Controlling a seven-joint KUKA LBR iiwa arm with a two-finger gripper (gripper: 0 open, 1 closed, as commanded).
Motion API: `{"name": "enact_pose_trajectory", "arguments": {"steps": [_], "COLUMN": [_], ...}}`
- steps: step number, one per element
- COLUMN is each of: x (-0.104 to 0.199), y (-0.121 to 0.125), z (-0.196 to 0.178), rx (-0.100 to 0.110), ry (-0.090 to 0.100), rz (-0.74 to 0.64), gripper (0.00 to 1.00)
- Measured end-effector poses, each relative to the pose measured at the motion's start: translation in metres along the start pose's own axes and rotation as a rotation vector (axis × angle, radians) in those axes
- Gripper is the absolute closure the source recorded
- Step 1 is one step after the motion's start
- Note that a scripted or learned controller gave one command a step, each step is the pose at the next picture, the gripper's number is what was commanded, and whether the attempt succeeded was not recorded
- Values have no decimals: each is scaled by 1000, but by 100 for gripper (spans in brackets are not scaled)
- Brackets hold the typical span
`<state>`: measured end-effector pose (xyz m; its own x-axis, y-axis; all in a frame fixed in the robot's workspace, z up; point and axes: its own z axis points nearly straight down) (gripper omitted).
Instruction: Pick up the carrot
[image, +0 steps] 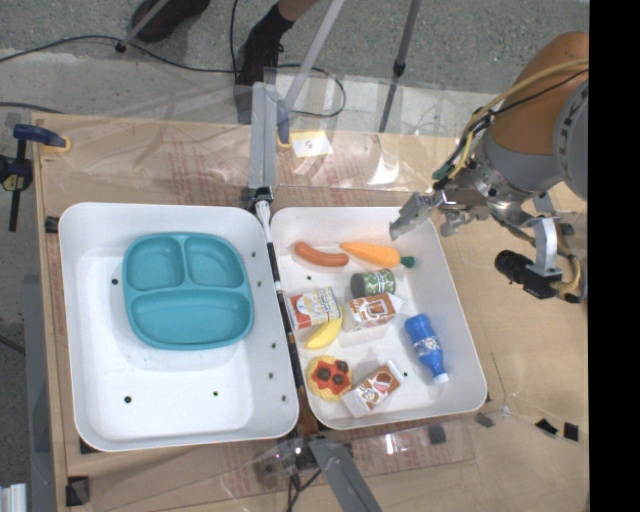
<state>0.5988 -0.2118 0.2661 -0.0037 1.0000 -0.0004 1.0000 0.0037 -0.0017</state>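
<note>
carrot (371, 254): lying flat at the back of the right bin (460, 330), next to a sausage (320, 255)
pincer (412, 215): just above-right of the carrot, not touching, can't tell its state

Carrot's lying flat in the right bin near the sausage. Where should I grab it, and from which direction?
Probably take the carrot across its thick orange middle, coming straight down from above. It lies flat, lengthwise left to right, green top toward the right wall, so set the fingers across its narrow width. The sausage lies just off its left tip and a can just below, so stay centred. The gripper hovers near its right end.
</note>
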Motion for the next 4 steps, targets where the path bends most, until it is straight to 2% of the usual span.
{"name": "enact_pose_trajectory", "arguments": {"steps": [1, 2, 3, 4], "x": [-20, -46, -46, 14], "y": [45, 49, 49, 35], "z": [102, 179, 168, 63], "rx": [1, -1, 2, -5], "ry": [0, -1, -1, -3], "rz": [-60, -377, -381, -406], "gripper": [0, 0, 100, 100]}}
